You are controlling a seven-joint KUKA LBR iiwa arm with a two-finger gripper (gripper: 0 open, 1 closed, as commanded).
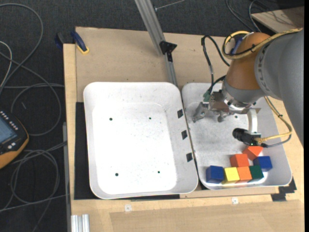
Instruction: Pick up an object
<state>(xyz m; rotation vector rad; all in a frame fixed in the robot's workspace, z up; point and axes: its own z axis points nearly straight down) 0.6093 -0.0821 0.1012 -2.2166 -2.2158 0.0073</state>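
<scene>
Right, my pincer [208, 112] hangs over the right bin [212, 141], can't tell its state. Block cluster [239, 169] sits at 5 o'clock from it, apart, against the bin's near wall.

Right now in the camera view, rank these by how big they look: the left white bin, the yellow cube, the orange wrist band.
1. Left white bin
2. Orange wrist band
3. Yellow cube

The band sits nearer the camera, so it may look oversized.
</scene>
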